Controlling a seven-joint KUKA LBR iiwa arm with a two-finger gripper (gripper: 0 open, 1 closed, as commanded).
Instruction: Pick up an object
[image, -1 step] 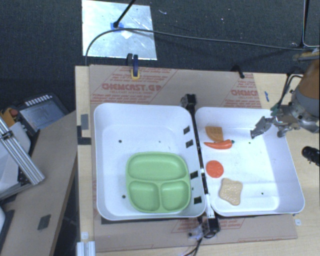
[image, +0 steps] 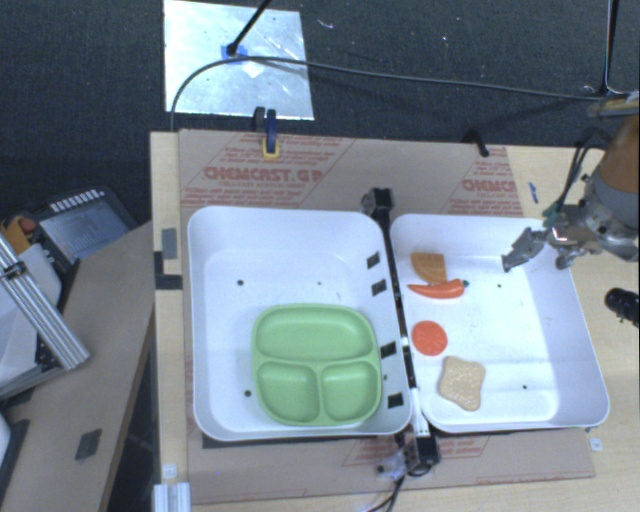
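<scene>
Arm: cut off at right frame edge. Grey device, aluminium rail: cropped at left edge.

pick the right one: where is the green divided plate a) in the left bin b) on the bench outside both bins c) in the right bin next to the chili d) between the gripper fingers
a: the green divided plate lies flat on the floor of the left bin, while the red chili pepper lies in the right bin, and the gripper is over that right bin's far right part.
</scene>
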